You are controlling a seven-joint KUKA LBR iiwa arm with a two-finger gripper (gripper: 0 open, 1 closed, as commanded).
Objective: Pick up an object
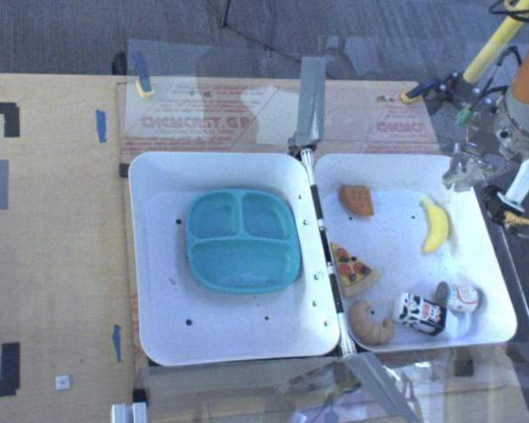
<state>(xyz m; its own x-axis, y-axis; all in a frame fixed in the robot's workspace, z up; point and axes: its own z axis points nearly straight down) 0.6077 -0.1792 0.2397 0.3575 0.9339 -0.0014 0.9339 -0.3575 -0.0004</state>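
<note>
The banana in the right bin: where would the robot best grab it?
Probably across the middle of the banana, coming straight down from above. It lies flat, running top to bottom in the right bin, narrow side to side with bare floor on both sides.

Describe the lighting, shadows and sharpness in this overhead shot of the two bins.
Camera view: soft, even light; the teal three-compartment plastic plate and the yellow toy banana cast only faint shadows on the shallow white bins. A pale sheen lies across the clear sheet with red lettering. The whole picture is slightly soft; the grey two-finger gripper at the right looks blurred.
</note>
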